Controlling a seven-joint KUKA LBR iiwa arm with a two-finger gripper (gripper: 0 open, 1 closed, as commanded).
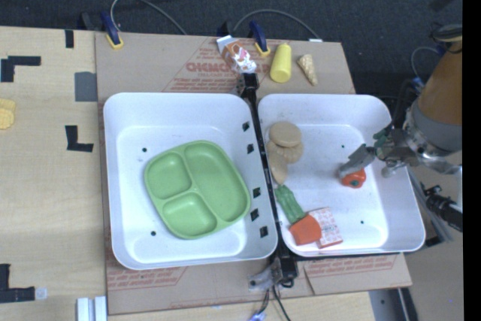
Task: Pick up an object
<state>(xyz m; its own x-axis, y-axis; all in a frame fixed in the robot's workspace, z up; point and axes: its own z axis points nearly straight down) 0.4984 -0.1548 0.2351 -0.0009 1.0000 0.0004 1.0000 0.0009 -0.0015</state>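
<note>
Right bin (376, 237) serves as reference. Left of it, a second bin (120, 162) holds a green tray (197, 188). Arm (440, 101) enters over the right rim. Inside: cookies (285, 143) at the left wall, carrot (297, 218) and card (327, 225) near the front. Gripper (359, 165) hangs just above the tomato (352, 178), right of centre; jaw spread cannot be judged, nothing visibly held. Judged step: approach. Next: descend, close.

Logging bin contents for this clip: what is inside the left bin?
The left bin holds a green tray with three compartments, lying flat. The tray covers the bin floor beneath it, so anything under it cannot be seen.
</note>
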